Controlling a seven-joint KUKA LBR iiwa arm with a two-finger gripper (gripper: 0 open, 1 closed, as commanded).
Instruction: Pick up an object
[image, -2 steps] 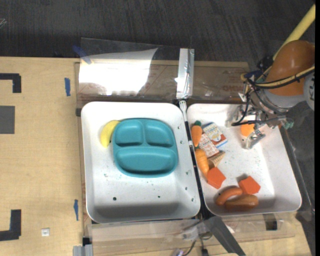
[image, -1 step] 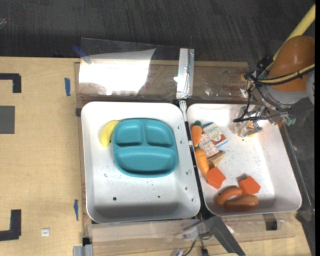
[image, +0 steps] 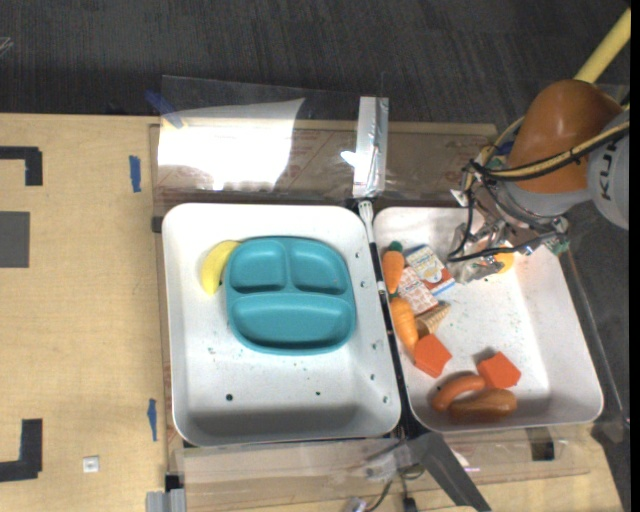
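Hovering over the right bin's (image: 575, 330) back area, the gripper (image: 480, 252) is sitting just beside a small orange-yellow piece (image: 503, 262); you're not getting a clear look at the jaws, so can't tell their state. Lying along the bin's left side you're seeing two carrots (image: 397, 295), printed cartons (image: 425, 275) and an orange block (image: 431, 355); another orange block (image: 499, 370) and two sausages (image: 472, 395) are sitting near the front. Left bin (image: 190, 400) is holding a teal divided plate (image: 290, 293) with a banana (image: 212, 265) tucked at its left edge.
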